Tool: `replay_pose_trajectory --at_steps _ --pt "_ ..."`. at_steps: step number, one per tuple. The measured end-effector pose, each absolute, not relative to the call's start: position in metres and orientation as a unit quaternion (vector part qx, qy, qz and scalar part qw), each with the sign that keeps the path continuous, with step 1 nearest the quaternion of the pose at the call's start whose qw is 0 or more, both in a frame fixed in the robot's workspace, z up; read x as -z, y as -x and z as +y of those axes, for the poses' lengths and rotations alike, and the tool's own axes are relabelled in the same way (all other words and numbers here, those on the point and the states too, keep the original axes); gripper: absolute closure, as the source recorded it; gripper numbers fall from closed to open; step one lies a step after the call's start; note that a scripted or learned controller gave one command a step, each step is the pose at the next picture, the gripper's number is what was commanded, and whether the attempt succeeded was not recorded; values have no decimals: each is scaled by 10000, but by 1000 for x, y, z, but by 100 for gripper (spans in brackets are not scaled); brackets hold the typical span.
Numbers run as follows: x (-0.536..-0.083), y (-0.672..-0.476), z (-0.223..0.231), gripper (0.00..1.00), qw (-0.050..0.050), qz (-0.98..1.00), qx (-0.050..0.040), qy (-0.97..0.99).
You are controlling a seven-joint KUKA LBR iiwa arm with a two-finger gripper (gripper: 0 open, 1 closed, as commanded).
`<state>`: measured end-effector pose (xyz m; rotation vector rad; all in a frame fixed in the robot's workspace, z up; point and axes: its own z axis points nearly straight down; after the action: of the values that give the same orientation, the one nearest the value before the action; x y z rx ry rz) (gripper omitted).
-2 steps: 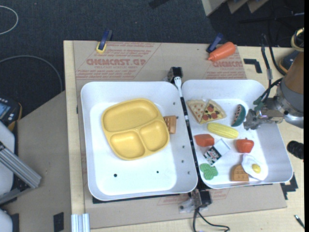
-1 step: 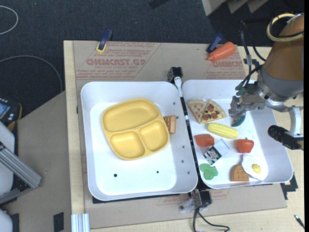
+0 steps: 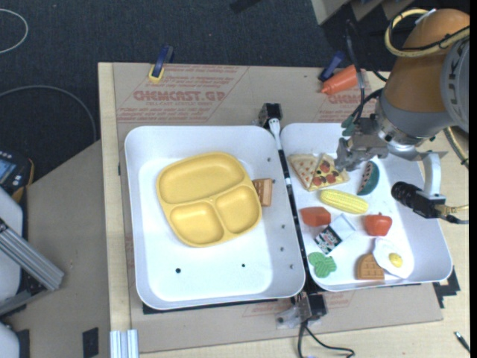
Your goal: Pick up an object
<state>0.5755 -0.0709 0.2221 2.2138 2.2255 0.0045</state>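
Observation:
My gripper (image 3: 347, 157) hangs low over the back of the right bin (image 3: 431, 253). It sits just above the right end of a pizza slice (image 3: 311, 171) and beside a watermelon slice (image 3: 368, 178). In front of it lies a yellow corn cob (image 3: 343, 201). Further forward in the same bin are a red piece (image 3: 315, 216), a red tomato (image 3: 378, 224), a small black-and-white packet (image 3: 329, 237), a green broccoli (image 3: 322, 264), a waffle (image 3: 368, 268) and a fried egg (image 3: 393, 260).
The left bin (image 3: 149, 259) holds a yellow divided plate (image 3: 209, 198) with a small brown block (image 3: 262, 192) at its right rim. The arm's black side fitting (image 3: 414, 197) juts over the right bin. An orange clamp (image 3: 339, 80) sits behind the bins.

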Motion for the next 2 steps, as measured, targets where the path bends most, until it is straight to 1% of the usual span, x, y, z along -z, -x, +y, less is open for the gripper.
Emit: replay_pose_trajectory --at_steps 1,2 --pt "-218 -581 -80 100 19 7069 -3 -7073" --pt "-228 -577 -93 100 23 7067 -8 -7075"
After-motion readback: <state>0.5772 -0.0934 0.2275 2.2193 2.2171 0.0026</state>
